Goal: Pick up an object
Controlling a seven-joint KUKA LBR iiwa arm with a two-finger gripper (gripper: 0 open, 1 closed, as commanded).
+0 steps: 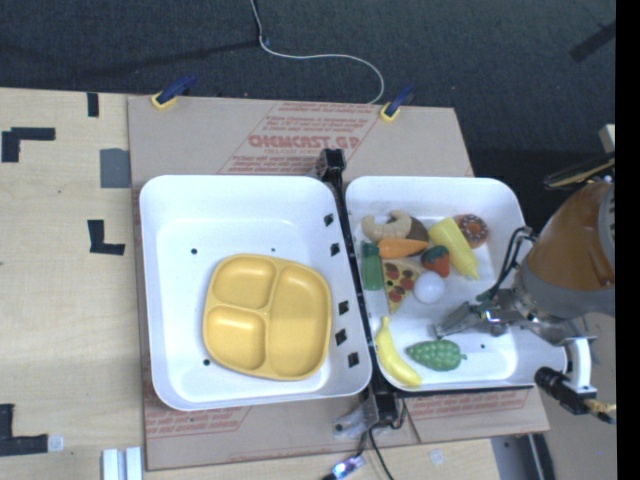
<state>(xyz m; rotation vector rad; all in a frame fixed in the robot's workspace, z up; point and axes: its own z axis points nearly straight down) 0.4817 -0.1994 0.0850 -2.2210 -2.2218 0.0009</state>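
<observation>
- The step in hand looks like the approach: the gripper (pixel 455 320) reaches in from the right over the right bin (pixel 505 200), low above the bin floor, and nothing lies between its fingers.
- The two thin metal fingers (pixel 447 325) point left and appear slightly spread, so I judge the jaws open and empty, though the gap is small in this view.
- The task names no particular object, so any toy in the right bin would serve. The nearest is the bumpy green toy (pixel 436 354), lying just below and left of the fingertips, near but apart from them.
- A white ball (pixel 430 288) sits just above the fingertips, also apart; beside it lies a pizza slice toy (pixel 398 282).
- Further up the bin a cluster crowds together: a carrot (pixel 403 248), a corn cob (pixel 453 245), a red strawberry-like piece (pixel 436 260), a green block (pixel 370 266) and a doughnut (pixel 472 228).
- A banana (pixel 395 358) rests along the bin's lower left wall, close to the divider.
- The left bin (pixel 170 208) holds a yellow compartment plate (pixel 268 316), which plays no part in this grasp.
- The next move, as I judge it, calls for shifting the fingers down and left so they straddle the green toy, lowering to the floor, then closing.
- The ball would roll from thin fingers, so the flatter green toy seems the safer choice.
</observation>
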